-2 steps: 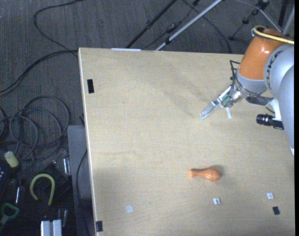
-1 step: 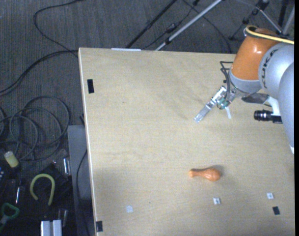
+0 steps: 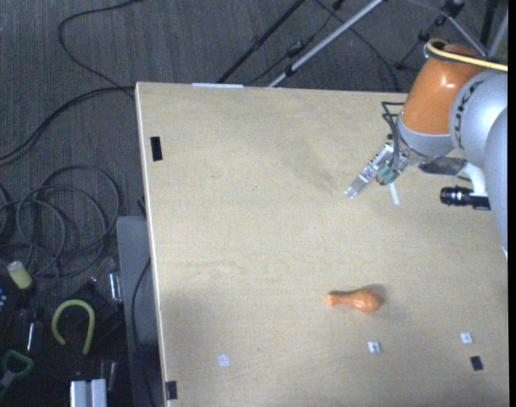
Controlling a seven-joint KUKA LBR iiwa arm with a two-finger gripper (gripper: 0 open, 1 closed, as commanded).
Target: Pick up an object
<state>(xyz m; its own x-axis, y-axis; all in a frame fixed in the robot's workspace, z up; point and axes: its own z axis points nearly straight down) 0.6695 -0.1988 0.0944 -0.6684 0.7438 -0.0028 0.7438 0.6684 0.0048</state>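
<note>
While the gripper (image 3: pixel 372 179) hangs empty with fingers narrowly apart, the small orange pear-shaped toy (image 3: pixel 356 300) lies well nearer on the wooden board (image 3: pixel 241 227), looking light and smooth, best pinched across its fat right end.

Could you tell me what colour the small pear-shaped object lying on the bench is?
Orange: the object shows plainly in the camera view.

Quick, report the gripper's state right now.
Gripper: open or shut cannot be told; it is above the bare bench top, apart from the orange object, with nothing visibly held.
</note>
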